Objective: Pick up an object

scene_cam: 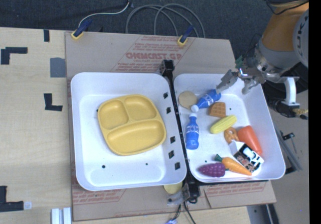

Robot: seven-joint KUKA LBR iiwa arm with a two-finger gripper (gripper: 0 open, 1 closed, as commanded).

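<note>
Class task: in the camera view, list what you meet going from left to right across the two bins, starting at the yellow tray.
Yellow divided tray → upright blue bottle → purple grapes → corn cob → large orange carrot.

Two white bins sit side by side: the left bin (pixel 80 132) and the right bin (pixel 268 132). The left bin holds one yellow divided plate (pixel 132 123). The right bin holds two blue bottles, one upper (pixel 206 100) and one lower (pixel 192 132), and two carrots, a large one (pixel 249 138) and a small one (pixel 233 164). It also holds one corn cob (pixel 223 123), one bunch of purple grapes (pixel 212 170), one tan round piece (pixel 187 99), one brown waffle-like piece (pixel 217 110), and one black-and-white item (pixel 249 157).
</note>
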